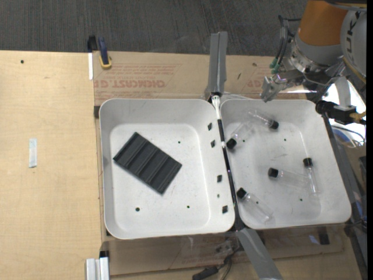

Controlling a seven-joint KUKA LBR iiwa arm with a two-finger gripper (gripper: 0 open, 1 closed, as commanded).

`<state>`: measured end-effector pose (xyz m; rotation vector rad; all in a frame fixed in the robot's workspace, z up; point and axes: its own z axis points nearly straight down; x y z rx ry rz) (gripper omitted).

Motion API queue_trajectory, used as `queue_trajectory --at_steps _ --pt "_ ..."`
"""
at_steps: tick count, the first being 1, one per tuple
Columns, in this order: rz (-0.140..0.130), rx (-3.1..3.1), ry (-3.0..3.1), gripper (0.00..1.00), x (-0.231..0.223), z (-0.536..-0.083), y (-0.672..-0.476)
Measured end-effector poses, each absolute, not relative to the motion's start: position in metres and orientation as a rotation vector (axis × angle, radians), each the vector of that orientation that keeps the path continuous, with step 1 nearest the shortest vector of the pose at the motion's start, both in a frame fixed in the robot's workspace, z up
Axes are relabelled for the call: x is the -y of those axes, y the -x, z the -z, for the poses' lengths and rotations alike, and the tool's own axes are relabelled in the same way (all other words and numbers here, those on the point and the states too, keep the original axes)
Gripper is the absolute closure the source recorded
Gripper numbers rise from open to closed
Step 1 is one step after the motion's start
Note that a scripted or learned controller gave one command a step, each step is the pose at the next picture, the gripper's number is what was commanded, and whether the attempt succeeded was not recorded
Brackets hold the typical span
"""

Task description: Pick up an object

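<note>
Lying slantwise, ribbed dark grey slab; hand state unclear.

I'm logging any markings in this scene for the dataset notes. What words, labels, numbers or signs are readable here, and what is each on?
Red print on the cardboard sheet behind the left bin: upside down in this view, and too blurred to read with confidence.
Small strip on the wooden bench top: no readable text.
Dark ridged panel and clear vials in the right bin: no lettering that I can make out.
</note>
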<state>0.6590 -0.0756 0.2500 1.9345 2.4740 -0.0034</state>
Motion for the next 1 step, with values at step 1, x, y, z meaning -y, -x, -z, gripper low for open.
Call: queue_trajectory --at_steps 1 --pt "0.003 -2.512 -1.884 1.00 0.0829 -0.2457 -0.6590"
